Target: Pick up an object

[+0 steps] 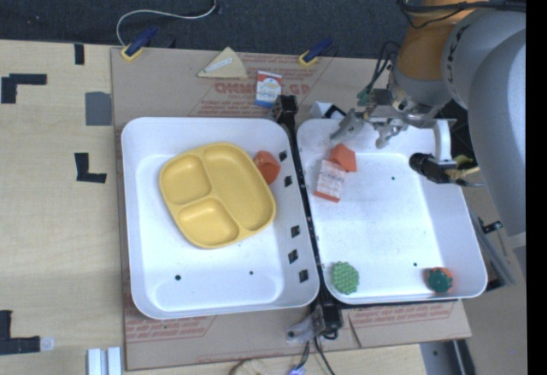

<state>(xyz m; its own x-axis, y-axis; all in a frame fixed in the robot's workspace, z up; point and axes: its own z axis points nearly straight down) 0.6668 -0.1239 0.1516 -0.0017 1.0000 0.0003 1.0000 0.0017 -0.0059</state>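
The small orange wedge-shaped block (343, 156) sits at the right white bin's (402, 219) eleven o'clock. It looks light and rigid; grip its flat sides. The jaws of the gripper (367, 126) hang spread just above it, pinching nothing.

tray (218, 194) and cup (267, 166) in left bin (137, 219), wedge (343, 157), packet (329, 179), two balls (344, 277) (439, 279) in right bin (444, 219), claw (367, 127) over its far edge

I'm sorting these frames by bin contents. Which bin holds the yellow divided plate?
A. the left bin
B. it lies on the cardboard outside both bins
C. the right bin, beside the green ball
A: the yellow divided plate lies inside the left bin, with a small orange object next to its upper right edge.
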